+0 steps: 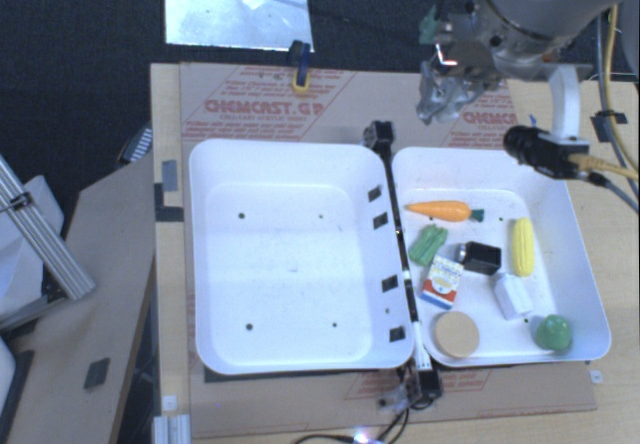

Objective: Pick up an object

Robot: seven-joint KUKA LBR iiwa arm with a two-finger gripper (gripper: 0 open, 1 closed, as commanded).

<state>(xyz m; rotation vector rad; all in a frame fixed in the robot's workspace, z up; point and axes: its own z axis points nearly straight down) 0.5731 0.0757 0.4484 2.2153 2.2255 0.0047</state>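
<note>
Down at the near edge of the right bin [585,277] sit a tan round disc [456,333] and a green ball [552,332], with a white block [512,295] just behind. Further back lie a small carton [442,282], a black block [482,257], a corn cob [521,246], a green pickle [429,244] and, at the far end, a carrot [440,211]. That carrot looks the easy pick: light, stiff, likely smooth plastic, so grip across its thick middle. The gripper [447,97] hangs above the bin's far rim, nothing between its fingers; whether they're spread, I cannot tell. Left bin [215,172] waits alongside.
</note>
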